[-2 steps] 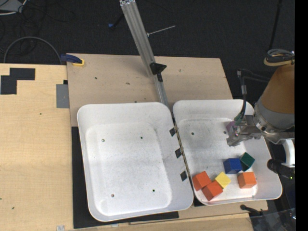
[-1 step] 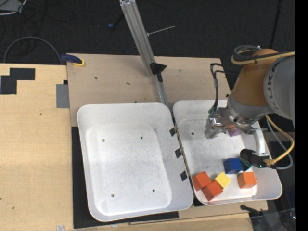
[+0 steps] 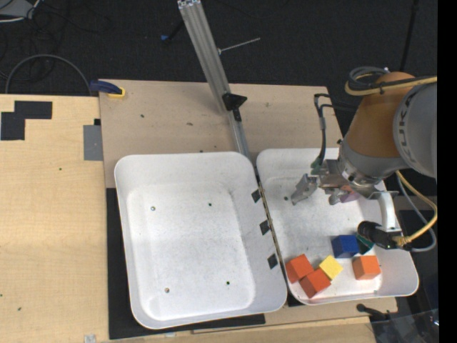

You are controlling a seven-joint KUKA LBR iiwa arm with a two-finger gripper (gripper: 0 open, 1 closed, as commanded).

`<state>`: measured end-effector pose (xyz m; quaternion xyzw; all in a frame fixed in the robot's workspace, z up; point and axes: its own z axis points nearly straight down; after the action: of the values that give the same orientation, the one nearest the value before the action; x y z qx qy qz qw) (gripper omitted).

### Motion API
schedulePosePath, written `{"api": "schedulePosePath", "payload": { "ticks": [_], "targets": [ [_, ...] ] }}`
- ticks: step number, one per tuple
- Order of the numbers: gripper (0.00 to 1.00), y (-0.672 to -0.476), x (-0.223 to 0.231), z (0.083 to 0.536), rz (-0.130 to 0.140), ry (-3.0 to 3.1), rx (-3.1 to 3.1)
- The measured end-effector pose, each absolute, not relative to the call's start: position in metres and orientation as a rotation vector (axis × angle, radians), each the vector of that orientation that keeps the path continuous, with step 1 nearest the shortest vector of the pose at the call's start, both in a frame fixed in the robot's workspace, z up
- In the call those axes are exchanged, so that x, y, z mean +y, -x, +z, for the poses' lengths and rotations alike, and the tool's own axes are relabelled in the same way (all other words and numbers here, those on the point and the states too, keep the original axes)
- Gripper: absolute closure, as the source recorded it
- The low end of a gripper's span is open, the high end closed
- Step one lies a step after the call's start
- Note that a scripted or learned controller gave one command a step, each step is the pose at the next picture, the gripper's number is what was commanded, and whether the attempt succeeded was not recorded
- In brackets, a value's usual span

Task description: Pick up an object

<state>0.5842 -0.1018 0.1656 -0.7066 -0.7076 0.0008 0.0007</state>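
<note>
Camera view shows the gripper (image 3: 319, 189) over the right bin (image 3: 285, 164), jaws spread and empty; the yellow block (image 3: 330, 266) looks light, rigid, best pinched across flat sides.

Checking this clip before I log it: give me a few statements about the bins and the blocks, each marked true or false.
1. The blocks lie in the right bin. True.
2. The yellow block lies in the left bin. False: it lies in the right bin, among the red blocks.
3. The gripper is over the right bin. True.
4. A green block sits between the orange block and the blue block. False: no green block is there.
</note>
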Motion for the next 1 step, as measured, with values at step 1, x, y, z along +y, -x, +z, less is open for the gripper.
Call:
{"api": "schedulePosePath", "payload": {
  "ticks": [1],
  "targets": [
    [1.0,-0.584,-0.1026,0.1753,0.004,2.216,-2.224]
  ]
}}
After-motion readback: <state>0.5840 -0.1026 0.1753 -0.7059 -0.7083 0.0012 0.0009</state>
